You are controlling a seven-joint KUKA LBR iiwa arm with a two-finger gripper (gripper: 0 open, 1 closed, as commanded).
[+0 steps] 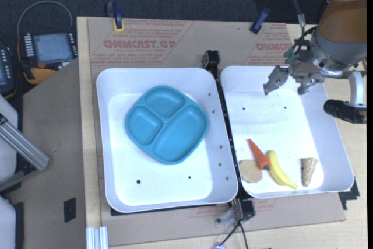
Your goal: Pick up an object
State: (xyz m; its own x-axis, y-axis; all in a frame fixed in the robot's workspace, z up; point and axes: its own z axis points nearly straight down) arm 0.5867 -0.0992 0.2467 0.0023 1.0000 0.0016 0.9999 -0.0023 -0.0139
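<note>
- the gripper (289,83) hangs over the far part of the right bin (326,125), fingers spread apart with nothing between them.
- near that bin's front edge lie a smooth curved yellow banana (280,171), a tapered orange carrot (257,154), a flat round tan cookie (251,171) and a ridged beige cone (308,170).
- the left bin (116,125) holds a glossy blue plate (166,124) with three compartments.

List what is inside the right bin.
Along the right bin's near edge: a carrot, a banana, a tan round piece and a cone. The carrot's tip overlaps the banana.
</note>
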